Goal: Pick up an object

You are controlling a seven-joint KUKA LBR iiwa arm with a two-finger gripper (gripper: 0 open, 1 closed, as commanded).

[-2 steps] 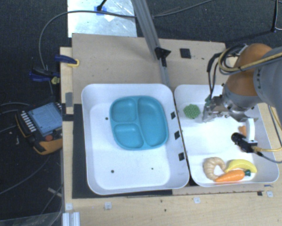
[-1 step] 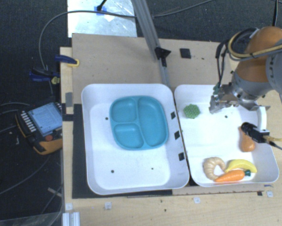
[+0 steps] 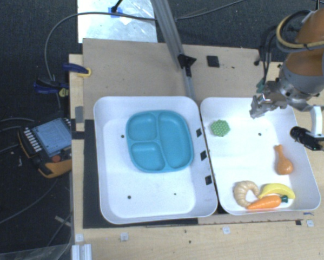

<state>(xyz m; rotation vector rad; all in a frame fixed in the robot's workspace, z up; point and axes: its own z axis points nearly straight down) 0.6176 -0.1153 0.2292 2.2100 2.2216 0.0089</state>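
Gripper (image 3: 258,108) hovers over right bin's (image 3: 243,150) far edge, jaw state unclear, nothing seen held; green ball (image 3: 220,128) nearest, likely easiest pick, sitting alone.

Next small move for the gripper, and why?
Probably shift toward the small green bumpy ball and descend. The gripper sits over the right white bin's far end with nothing seen between its fingers, and that ball lies nearest, apart from the other toys.

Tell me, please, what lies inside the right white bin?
Inside the right bin lie a green ball, an orange drumstick-shaped toy, a croissant, a banana and a carrot. The carrot overlaps the banana and croissant, covering parts of them.
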